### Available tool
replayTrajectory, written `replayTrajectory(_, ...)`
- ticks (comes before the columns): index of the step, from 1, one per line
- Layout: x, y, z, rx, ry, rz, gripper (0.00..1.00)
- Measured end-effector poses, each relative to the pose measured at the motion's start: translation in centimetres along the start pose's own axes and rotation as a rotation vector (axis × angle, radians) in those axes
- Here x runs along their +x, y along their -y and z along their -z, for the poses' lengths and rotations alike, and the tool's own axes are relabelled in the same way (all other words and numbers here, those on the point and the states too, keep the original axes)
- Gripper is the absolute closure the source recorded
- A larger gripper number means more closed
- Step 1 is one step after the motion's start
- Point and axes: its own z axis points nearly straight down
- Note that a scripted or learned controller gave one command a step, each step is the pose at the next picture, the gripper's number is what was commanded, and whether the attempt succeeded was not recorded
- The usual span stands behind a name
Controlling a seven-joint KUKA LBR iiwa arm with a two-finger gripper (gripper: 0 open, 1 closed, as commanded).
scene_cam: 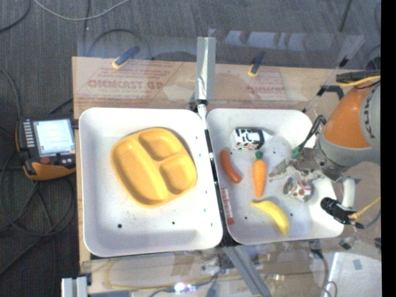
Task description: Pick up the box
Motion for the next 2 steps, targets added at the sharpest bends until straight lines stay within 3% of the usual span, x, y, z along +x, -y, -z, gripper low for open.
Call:
replayTrajectory(1, -1.5, 3.3, 15.3, -0.003, 0.007, 0.085, 0.0)
replayTrajectory(2, 2.8, 6.2, 6.4, 0.0, 0.003, 0.127, 0.0)
